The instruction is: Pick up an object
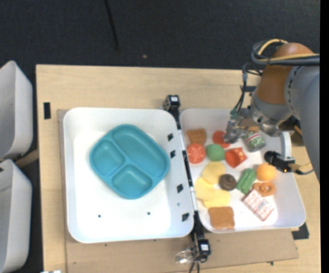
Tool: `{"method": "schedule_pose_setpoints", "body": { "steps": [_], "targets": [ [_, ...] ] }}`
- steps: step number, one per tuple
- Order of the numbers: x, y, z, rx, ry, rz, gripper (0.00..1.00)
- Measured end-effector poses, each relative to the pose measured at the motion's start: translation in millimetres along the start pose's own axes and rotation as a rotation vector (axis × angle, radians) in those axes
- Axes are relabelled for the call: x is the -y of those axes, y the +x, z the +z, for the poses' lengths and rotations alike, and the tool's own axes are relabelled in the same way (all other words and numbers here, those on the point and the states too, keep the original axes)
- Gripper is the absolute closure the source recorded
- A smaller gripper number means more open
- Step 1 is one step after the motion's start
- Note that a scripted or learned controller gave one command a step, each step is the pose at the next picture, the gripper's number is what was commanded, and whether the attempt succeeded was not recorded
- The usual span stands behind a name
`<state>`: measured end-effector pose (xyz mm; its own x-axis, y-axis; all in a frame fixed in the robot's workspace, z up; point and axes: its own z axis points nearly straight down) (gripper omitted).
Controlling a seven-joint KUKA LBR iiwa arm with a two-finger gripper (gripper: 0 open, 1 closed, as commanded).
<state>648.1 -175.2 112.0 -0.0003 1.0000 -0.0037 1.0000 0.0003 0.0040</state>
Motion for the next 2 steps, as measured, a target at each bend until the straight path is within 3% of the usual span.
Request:
{"method": "schedule_pose_setpoints", "body": {
  "steps": [2],
  "targets": [
    [-17,-2,-116,-0.002,-0.003,-0.003,1.00]
  ]
}}
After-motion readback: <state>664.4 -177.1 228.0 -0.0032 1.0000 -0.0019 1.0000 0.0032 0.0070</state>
